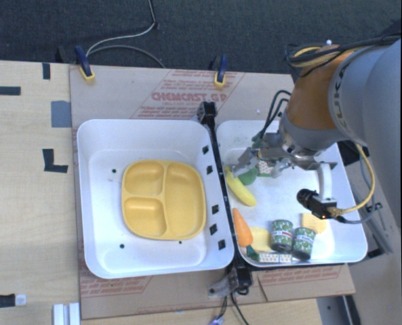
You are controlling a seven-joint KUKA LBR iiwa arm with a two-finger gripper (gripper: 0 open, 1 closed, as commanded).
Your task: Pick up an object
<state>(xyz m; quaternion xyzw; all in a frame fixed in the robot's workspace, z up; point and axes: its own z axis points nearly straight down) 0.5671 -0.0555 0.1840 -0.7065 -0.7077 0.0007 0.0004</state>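
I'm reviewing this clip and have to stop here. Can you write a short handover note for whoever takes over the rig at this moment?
Gripper: low in the right white bin, near its left wall, fingers open around nothing, right above a small green item.
Right bin contents: yellow plastic banana, orange toy carrot, two small green-labelled cans, flat yellow pieces beside them.
Left white bin: a yellow divided plastic plate.
Done: arm is down in the right bin; nothing lifted.
Left: close on one object and raise it.
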